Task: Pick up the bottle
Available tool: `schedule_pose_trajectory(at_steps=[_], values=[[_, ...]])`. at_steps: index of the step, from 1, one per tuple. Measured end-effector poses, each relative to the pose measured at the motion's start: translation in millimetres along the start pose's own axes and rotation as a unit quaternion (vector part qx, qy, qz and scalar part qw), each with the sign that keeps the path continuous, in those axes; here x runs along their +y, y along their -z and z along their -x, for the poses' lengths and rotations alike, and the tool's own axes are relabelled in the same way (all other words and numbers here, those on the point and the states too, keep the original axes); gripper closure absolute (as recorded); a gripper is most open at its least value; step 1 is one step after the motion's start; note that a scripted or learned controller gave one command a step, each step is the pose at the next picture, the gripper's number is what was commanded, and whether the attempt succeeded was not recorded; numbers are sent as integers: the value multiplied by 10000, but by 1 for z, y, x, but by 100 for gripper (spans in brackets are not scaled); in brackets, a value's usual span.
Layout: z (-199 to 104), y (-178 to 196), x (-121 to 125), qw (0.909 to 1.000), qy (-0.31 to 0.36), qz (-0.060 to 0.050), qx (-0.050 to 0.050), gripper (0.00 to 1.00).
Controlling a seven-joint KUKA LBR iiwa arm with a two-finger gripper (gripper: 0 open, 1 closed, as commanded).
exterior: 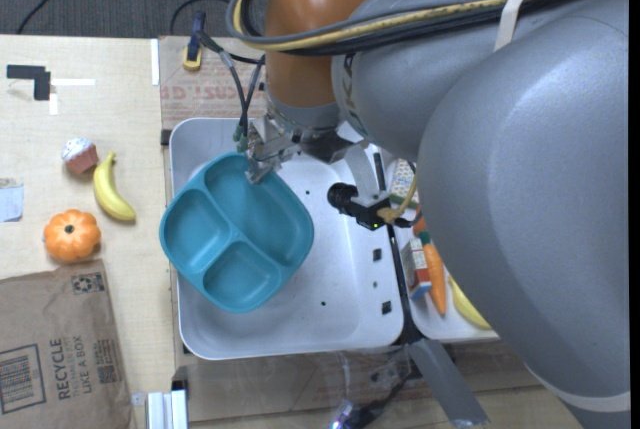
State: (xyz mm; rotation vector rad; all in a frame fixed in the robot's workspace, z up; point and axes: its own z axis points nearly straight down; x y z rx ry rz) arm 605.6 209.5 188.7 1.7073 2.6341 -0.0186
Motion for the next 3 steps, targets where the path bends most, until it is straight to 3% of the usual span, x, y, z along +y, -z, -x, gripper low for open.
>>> schedule_pose_trajectory(at_steps=[1, 2, 3], values=[[81, 84, -23, 9966, 822, 14, 31, 100], [125, 0, -48, 9867, 1623, 20, 39, 100], [116, 66, -25, 9926, -1212, -2, 34, 100]])
